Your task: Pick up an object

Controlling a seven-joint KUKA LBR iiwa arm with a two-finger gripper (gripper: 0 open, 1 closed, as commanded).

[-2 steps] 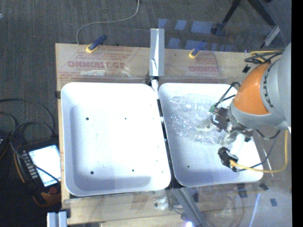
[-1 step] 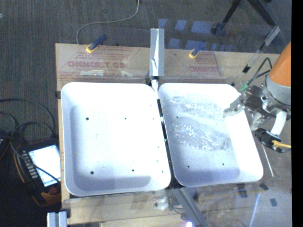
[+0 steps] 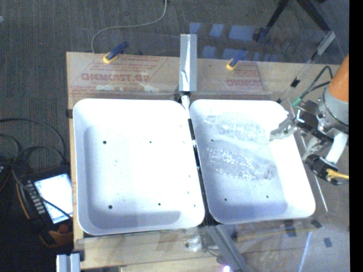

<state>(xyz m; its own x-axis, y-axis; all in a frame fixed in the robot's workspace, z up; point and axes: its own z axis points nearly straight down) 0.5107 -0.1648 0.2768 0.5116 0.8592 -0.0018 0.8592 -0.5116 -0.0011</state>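
Observation:
A clear, crinkled plastic object [image 3: 238,157] lies in the right bin [image 3: 295,205], stretching from its upper middle toward its centre. It is see-through and hard to outline against the white floor. My gripper [image 3: 282,131] hangs at the right bin's upper right edge, just to the right of the clear plastic's upper end. The grey arm with its orange band [image 3: 339,84] comes in from the right. Nothing can be seen held in the gripper.
The left bin [image 3: 85,169] sits beside the right one, with a metal bar [image 3: 187,67] standing behind the seam between them. Two yellow-and-blue clamps [image 3: 115,52] hold the wooden bench's back edge. Cables and a yellow-tipped part [image 3: 329,173] hang by the wrist.

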